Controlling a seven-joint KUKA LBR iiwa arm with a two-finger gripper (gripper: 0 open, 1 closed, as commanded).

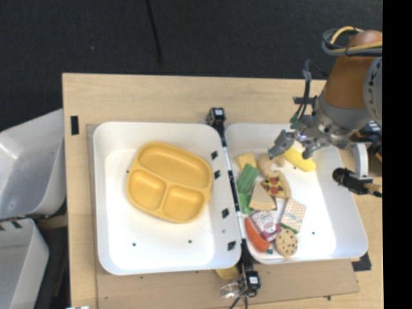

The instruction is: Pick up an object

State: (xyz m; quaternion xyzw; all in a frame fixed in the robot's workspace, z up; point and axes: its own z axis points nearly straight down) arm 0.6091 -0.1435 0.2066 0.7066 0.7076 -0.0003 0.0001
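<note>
We begin with the light wooden bench [77,237], which carries two shallow white plastic bins side by side. The left bin [112,237] holds a yellow plastic plate with three compartments [170,181], lying near its middle. The right bin [335,230] holds a crowded heap of toy food pushed against its left wall. Above that bin's upper right part we see the grey arm with its orange band [344,76], reaching in from the right.

The two-finger gripper [295,145] hangs low over the upper part of the right bin, its fingers spread apart with nothing between them. Just beneath and beside it lies a small yellow banana-like piece [301,159], which we judge the likeliest target, though whether a finger touches it we cannot tell.

Smaller still, in the heap: a green leafy piece [246,179], a tan slice with red dots [275,187], an orange carrot-like piece [257,239] and a round chip-studded cookie [286,242].

As for progress, we judge that nothing has been lifted: the approach looks made, while closing and raising remain.
</note>
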